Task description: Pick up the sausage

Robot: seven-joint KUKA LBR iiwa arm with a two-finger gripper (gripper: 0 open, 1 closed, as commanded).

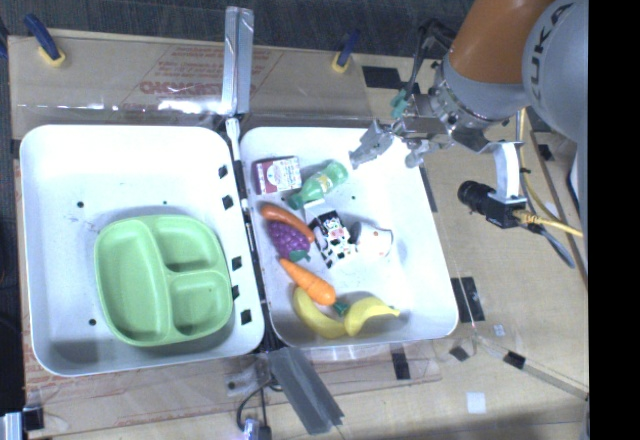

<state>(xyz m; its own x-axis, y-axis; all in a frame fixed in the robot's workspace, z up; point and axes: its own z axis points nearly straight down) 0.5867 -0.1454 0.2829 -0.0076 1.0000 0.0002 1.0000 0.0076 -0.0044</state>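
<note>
The sausage (286,219) is a short orange-red link lying in the left part of the right bin (425,228), just above a purple bunch of grapes (293,240). My gripper (388,152) hangs over the bin's far right corner, up and to the right of the sausage and well apart from it. Its fingers (364,150) are spread open with nothing between them. The green bottle (320,183) lies between the gripper and the sausage.
The right bin also holds a maroon and white box (277,173), a black and white cow toy (333,237), a carrot (308,281) and bananas (340,316). A green divided plate (165,280) sits in the left bin (60,178).
</note>
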